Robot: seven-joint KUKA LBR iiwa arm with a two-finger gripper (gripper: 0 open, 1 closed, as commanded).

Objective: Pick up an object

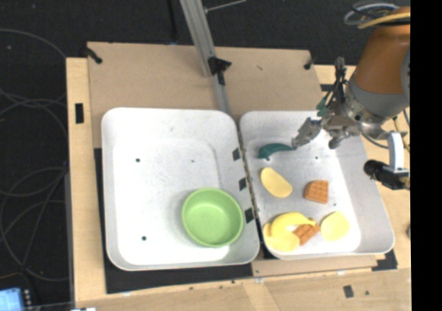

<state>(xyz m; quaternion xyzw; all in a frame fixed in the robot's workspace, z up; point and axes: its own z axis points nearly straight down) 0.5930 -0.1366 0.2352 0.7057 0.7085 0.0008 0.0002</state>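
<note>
My gripper (319,140) hangs over the back of the right bin (366,185), open, with nothing between its fingers. A teal curved piece (275,151) lies just left of its left finger, apart from it. Toward the front of this bin lie a yellow oval piece (275,182) and an orange ridged block (317,191). At the front edge sit a yellow round piece (283,228), a small orange piece (304,234) resting against it, and another yellow round piece (335,226).
The left bin (152,157) holds a green bowl (213,216) in its front right corner. A slanted metal pole (197,19) rises behind the bins. A black fitting (383,173) sticks out at the right bin's right edge.
</note>
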